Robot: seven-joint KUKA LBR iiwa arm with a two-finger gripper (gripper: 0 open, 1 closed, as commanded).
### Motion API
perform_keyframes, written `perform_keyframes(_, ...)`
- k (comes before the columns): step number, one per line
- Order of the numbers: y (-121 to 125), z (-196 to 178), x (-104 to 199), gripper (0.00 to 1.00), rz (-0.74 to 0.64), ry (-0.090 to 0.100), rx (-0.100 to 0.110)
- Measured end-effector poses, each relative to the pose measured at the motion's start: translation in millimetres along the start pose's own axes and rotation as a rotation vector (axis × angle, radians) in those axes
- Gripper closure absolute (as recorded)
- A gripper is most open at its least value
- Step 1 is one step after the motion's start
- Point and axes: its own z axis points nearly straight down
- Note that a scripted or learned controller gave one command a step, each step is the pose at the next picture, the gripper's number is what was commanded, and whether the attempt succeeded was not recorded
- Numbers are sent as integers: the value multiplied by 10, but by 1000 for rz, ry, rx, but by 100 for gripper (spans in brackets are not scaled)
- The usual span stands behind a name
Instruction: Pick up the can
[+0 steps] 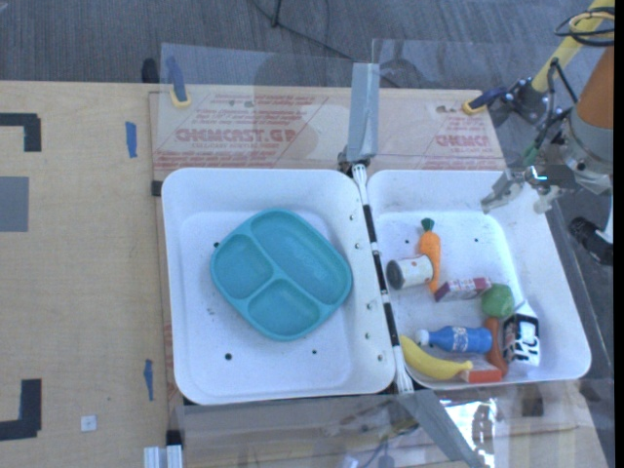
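The can (410,272) is small and white with a dark end facing left. It lies on its side in the right bin (561,291), near that bin's left wall. My gripper (515,191) hangs over the bin's back right corner, up and to the right of the can and well apart from it. Nothing shows in its grasp.
An orange carrot (429,246) touches the can's upper side, and a red and white tube (465,287) lies just right of it. A green item (497,300), blue bottle (460,339), banana (433,361) and black-and-white object (524,337) crowd the front. The left bin (190,261) holds a blue divided plate (281,273).
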Motion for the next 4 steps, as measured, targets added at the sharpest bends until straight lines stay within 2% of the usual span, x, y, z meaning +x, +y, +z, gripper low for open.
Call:
perform_keyframes(1,-338,1093,312,0,-4,-1,-3)
perform_keyframes(2,-129,1161,185,0,120,-2,-5)
perform_keyframes(3,-815,1150,528,0,96,-1,-6)
perform_keyframes(4,-795,746,-88,0,295,-1,0)
